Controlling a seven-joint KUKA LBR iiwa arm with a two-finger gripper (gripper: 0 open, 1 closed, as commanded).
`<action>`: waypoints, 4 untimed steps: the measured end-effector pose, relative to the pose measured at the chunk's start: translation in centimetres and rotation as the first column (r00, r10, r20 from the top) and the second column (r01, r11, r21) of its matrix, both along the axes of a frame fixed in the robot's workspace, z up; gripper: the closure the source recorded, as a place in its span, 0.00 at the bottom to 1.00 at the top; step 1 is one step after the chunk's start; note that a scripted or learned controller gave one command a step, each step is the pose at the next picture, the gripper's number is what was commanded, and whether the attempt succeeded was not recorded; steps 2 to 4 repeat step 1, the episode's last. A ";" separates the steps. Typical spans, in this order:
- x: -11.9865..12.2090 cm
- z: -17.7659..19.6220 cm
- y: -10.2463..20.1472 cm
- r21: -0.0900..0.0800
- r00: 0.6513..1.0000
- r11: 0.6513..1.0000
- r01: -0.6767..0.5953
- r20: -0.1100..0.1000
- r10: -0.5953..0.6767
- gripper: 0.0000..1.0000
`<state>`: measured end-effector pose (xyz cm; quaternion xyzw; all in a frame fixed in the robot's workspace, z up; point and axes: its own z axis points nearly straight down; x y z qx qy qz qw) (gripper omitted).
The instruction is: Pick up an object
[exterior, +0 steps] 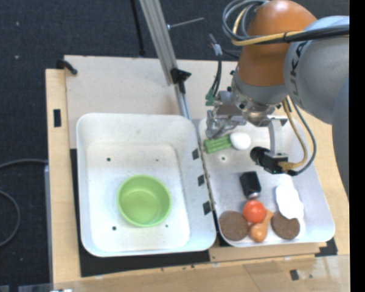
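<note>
My gripper point(218, 125) hangs low over the far left corner of the right bin point(316, 193). Just below it lies a small green stick-shaped piece point(217, 144), and a white ball point(240, 141) rests against that piece's right end. The gripper's body hides whether it touches the green piece. Nearer the front of the same bin sit a black block point(250, 184), a red tomato point(254, 211), an orange carrot-like piece point(260, 230), two brown discs point(233, 224) point(285, 226) and a white lump point(289, 201).
A green bowl point(144, 200) stands in the left bin point(97, 139). A slanted metal rail point(161, 38) rises behind the bins. The raised rim between the two bins point(205, 175) runs just left of the gripper. Black cabling point(271, 160) hangs from the wrist over the right bin.
</note>
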<state>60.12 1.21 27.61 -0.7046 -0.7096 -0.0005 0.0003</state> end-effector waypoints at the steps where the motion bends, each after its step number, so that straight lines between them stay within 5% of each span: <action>1: -0.7 -1.5 4.0 -0.001 1.000 1.000 0.001 -0.001 -0.001 1.00; 4: -0.7 -1.5 4.0 -0.001 1.000 1.000 0.001 -0.001 -0.001 1.00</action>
